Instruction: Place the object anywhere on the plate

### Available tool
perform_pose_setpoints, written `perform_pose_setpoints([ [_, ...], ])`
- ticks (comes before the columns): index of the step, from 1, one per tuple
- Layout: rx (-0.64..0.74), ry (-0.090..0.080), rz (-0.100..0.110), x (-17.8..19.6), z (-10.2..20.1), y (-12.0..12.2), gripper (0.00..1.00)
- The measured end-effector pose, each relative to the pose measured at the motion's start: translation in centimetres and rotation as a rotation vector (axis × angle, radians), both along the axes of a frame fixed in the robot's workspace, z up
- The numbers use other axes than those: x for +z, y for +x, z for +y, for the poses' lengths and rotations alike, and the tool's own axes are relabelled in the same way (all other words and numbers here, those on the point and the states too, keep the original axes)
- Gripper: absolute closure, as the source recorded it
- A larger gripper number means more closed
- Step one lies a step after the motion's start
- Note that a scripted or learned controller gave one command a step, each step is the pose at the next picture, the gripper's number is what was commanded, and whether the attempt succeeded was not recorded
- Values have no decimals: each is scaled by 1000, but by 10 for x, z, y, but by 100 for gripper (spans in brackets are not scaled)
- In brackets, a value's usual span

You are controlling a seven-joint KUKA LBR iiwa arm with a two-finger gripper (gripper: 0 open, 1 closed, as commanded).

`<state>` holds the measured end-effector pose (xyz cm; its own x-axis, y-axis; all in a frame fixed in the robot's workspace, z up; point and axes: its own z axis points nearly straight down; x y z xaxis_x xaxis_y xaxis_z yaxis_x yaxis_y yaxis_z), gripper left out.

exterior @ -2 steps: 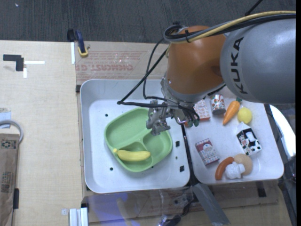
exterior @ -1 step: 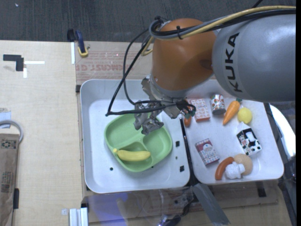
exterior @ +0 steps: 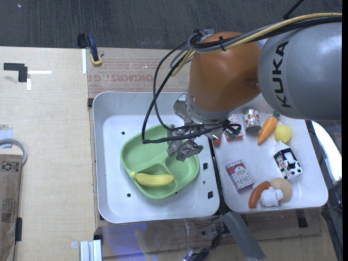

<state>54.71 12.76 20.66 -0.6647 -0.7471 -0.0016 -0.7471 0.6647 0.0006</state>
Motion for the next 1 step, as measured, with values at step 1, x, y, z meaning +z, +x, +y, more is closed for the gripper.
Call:
perform_pose_setpoints([
  [1, -101, 1, -3, 13, -62, 11, 100],
])
